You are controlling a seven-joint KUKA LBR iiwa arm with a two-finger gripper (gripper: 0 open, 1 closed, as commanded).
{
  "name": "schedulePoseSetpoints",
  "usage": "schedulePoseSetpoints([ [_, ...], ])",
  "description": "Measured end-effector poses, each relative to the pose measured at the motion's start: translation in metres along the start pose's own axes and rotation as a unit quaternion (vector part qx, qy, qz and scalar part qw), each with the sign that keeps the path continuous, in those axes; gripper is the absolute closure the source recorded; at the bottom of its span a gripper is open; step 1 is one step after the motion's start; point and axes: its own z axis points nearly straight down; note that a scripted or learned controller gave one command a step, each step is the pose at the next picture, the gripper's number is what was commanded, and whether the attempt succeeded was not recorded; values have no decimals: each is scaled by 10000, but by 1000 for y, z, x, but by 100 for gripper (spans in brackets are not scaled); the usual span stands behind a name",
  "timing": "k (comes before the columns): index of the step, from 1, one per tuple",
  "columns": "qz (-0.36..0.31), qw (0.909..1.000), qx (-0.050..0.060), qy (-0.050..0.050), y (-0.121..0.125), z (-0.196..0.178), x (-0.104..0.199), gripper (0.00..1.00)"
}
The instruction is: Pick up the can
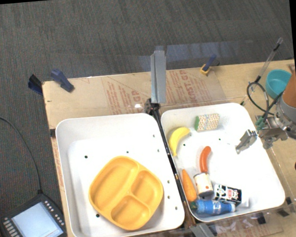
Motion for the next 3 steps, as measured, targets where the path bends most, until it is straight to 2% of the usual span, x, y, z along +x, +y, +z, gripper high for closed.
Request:
schedulePoseSetpoints([
  [1, -383, 9993, -3, -4, 63, 70, 54, 0],
  [2, -458, 9990, 5, 1, -53, 114, 79, 0],
  [3, -435, 9991, 11, 7, -53, 105, 79, 100],
])
